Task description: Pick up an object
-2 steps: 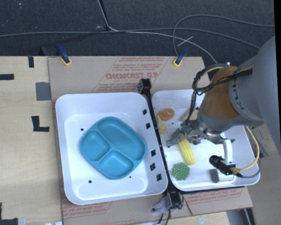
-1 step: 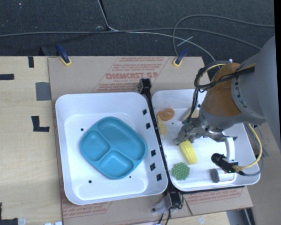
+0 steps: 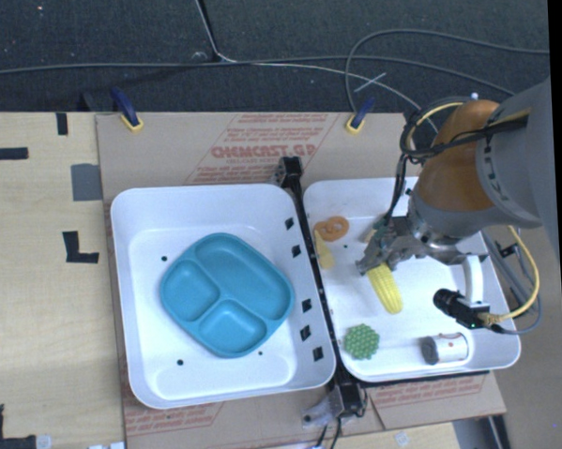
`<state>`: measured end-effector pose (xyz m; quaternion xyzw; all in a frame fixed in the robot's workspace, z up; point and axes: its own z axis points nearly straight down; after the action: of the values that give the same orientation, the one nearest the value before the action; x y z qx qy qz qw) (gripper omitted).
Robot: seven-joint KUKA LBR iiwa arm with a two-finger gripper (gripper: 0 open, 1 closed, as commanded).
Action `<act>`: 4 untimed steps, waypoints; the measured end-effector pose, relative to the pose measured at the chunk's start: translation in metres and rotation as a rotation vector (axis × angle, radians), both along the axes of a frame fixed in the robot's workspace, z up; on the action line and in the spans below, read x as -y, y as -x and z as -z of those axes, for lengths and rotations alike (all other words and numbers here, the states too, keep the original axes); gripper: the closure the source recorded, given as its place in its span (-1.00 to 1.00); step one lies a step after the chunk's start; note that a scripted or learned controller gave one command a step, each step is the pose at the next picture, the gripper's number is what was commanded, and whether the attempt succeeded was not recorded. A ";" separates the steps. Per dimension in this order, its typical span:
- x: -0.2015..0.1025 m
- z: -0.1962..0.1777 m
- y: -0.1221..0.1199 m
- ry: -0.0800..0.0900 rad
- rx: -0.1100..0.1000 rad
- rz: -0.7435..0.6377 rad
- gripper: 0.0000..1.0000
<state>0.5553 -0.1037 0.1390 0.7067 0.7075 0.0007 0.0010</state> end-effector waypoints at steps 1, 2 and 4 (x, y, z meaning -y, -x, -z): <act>0.000 -0.063 -0.005 0.001 0.003 0.000 1.00; 0.003 -0.106 -0.007 0.001 0.001 0.000 1.00; -0.106 -0.101 0.021 -0.003 -0.005 -0.006 1.00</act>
<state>0.5339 0.0019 0.2395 0.7044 0.7098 -0.0001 -0.0016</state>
